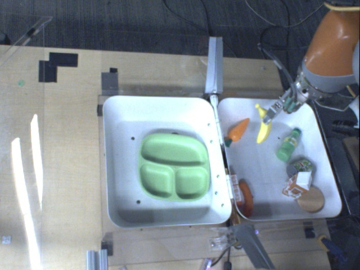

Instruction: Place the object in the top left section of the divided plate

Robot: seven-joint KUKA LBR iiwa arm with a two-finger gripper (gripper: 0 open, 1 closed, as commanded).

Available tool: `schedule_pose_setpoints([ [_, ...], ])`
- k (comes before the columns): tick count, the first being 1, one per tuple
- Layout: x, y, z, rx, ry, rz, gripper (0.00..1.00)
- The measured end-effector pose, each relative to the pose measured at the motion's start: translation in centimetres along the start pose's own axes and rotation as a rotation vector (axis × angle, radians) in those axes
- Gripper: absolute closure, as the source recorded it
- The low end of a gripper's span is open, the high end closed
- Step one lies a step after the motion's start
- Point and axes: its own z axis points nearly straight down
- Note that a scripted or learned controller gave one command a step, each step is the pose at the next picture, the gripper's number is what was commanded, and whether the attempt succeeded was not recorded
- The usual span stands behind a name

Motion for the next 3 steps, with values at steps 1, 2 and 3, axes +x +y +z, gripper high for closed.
schedule_pose_setpoints([
  [1, 5.9, 1.7, 4.2, 0.001, 0.003, -0.215, 1.00],
  [2, 11.8, 0.0, 3.9, -0.002, -0.003, -0.502, 1.00],
  [3, 9.6, 8.2, 3.9, -0.009, -0.001, -0.422, 1.00],
])
